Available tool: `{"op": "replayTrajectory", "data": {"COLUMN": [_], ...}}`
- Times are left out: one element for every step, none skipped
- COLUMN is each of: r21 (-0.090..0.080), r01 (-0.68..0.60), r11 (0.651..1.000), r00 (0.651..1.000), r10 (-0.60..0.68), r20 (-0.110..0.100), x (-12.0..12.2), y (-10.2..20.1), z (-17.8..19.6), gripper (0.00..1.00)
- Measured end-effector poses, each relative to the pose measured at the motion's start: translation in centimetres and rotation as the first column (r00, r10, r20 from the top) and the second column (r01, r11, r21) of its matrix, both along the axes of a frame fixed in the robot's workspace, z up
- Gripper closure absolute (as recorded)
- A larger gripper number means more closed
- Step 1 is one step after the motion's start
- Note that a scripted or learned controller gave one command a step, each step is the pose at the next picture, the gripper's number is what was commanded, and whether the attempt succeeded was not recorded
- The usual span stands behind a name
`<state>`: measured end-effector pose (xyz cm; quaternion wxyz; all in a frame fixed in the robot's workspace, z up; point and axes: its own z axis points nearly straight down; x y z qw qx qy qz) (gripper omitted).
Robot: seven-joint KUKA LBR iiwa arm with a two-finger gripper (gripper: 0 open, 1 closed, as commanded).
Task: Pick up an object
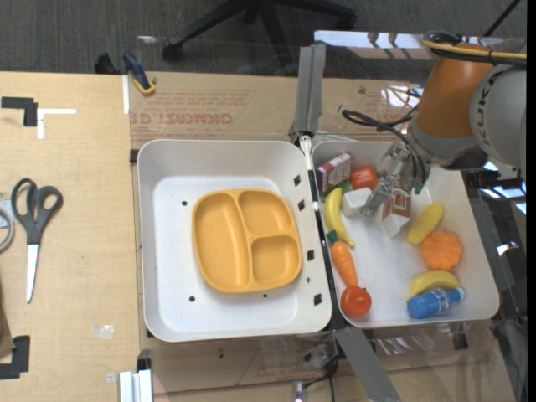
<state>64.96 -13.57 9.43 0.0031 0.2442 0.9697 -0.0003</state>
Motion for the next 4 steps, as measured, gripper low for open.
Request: {"op": "replayTrajectory", "data": {"r21": [0.001,0.0,0.002,0.001], "r01": [0.207,0.203,0.273,0.298], "r11": [0.978,0.979,0.962,0.955], "r00": [0.978,0.979,0.962,0.955], "r10": [-0.207,-0.203,-0.273,-0.298], "r20": [-0.004,0.001,-0.002,-0.003], "x": [-2.5,-2.4,-0.8,-2.0], "y": [-0.6,-0.5,8.7,12.3], "z": [-0.1,0.9,9.9,16.6], "gripper": [0.0,1.0,1.0,1.0]}}
